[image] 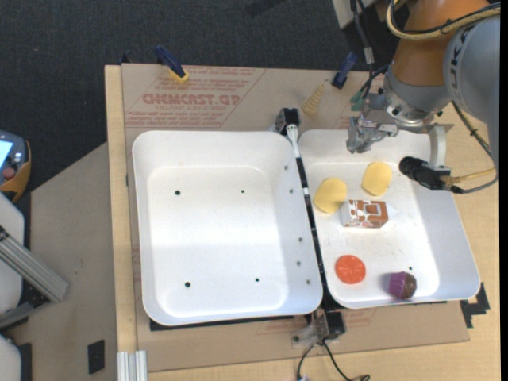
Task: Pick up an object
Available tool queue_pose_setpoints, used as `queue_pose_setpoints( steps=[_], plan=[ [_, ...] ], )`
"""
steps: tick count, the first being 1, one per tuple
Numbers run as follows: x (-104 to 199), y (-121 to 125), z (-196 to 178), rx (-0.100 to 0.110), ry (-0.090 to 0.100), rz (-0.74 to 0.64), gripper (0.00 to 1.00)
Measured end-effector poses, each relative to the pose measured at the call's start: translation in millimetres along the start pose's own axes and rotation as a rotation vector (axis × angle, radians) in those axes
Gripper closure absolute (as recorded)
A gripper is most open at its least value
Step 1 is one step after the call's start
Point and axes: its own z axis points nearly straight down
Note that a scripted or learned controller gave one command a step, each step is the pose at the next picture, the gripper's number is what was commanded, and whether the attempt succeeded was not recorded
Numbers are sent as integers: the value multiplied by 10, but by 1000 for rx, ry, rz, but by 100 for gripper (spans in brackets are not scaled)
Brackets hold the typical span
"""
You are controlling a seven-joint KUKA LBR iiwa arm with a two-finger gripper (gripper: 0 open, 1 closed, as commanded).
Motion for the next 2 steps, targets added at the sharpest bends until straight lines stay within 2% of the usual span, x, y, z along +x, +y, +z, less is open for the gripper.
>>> queue_pose_setpoints(
  steps=[1,2],
  plan=[
    [99,10,4,-1,6,-11,0],
    [-170,79,1075,7,6,-9,0]
  ],
)
